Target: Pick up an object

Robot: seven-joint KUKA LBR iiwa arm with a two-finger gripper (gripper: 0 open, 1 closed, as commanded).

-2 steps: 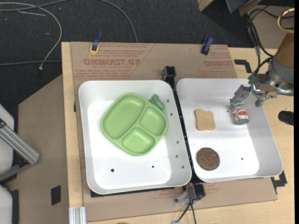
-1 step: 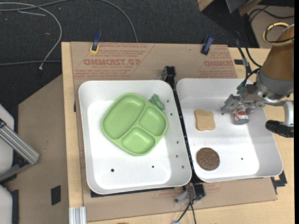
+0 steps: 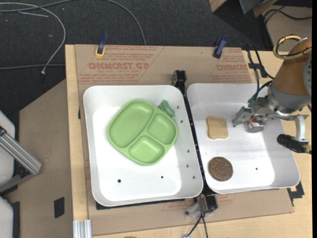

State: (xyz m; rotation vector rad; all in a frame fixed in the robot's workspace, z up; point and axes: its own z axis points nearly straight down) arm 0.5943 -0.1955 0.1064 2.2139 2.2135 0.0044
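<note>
Gripper (image 3: 249, 120) hung low over the right bin (image 3: 277, 175), fingers spread with nothing between them. The tan bread slice (image 3: 217, 128) lay just left of it, brown cookie (image 3: 220, 168) nearer the front (green divided plate (image 3: 142, 131) sat in the left bin (image 3: 99, 182)).

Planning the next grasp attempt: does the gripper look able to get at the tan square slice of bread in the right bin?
Probably yes. The gripper sits just right of the tan square slice of bread, with bare white bin floor between them and nothing stacked on the bread.
</note>
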